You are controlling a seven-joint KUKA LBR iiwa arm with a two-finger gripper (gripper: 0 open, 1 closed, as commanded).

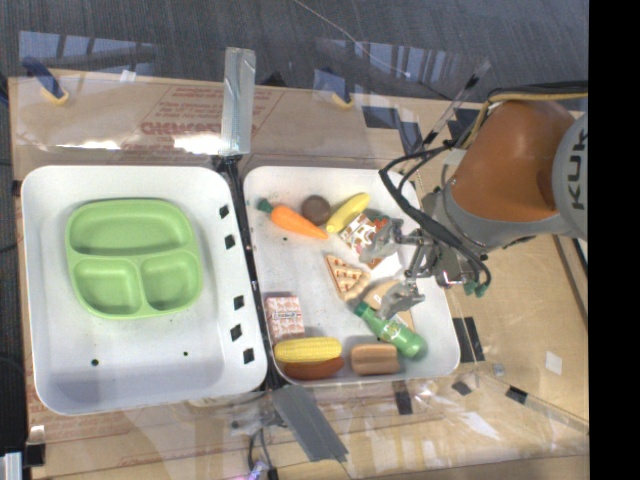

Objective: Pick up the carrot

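Camera view: carrot (295,221) lies at 10 o'clock in the right bin (440,313), near a brown ball (316,208) and banana (347,212). Tool (412,268), state indeterminate, hovers at 3 o'clock. Risk: crowding neighbours may cause a wrong-object grasp or nudge the carrot aside.

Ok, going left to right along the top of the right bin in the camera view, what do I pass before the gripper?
Carrot → brown ball → banana → gripper, further right and lower.
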